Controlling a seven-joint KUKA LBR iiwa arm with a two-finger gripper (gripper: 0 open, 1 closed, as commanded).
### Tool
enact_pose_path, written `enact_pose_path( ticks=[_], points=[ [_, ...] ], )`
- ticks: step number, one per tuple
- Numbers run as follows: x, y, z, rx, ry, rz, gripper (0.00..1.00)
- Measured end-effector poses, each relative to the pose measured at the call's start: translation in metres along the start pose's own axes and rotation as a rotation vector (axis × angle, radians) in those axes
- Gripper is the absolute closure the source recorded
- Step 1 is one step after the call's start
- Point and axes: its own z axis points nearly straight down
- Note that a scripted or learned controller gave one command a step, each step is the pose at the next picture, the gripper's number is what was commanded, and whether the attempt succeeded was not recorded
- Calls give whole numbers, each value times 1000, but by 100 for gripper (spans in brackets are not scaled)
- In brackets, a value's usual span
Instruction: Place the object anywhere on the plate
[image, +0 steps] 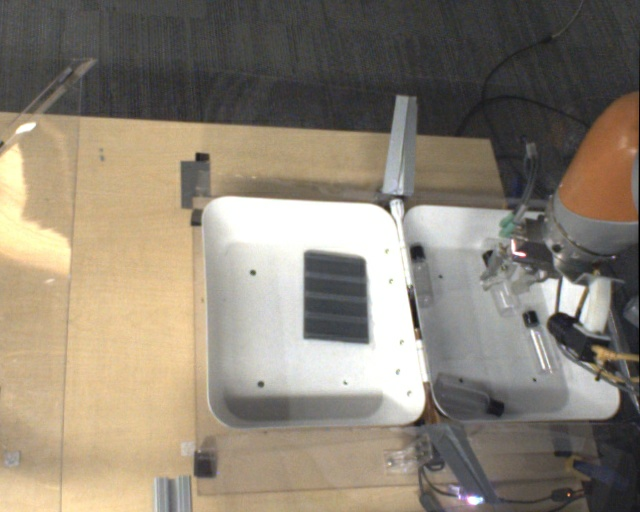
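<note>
The grey arm (585, 235) reaches in from the right, its orange band (605, 165) at the far right of the scene; its tool (510, 272) hangs over the far right part of the right bin (470, 330), above bare white floor; the view is too blurred there to tell whether the tool is open or closed, and nothing can be made out in its grasp.

A dark grey object (466, 396), low and wedge-like, lies in the near left corner of the right bin, close to the near wall and well apart from the tool; a slim rod-like item (538, 345) lies on the bin floor nearer than the tool and to its right; a small dark-tipped piece (419, 268) rests against the bin's left wall.

The plate (336, 296), a dark ribbed rectangle, lies flat in the middle of the left bin (250, 330), with white floor on all sides of it; it is well apart from the dark grey object, with the walls of both bins between them.

Both bins sit side by side on the pale wooden worktop (120, 330); a grey metal bar (401, 145) stands at the far end of the seam between them.
</note>
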Motion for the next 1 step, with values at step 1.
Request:
enact_pose_path(
  ticks=[1],
  points=[
    [88, 37, 43, 5, 0, 408, 100]
  ],
)
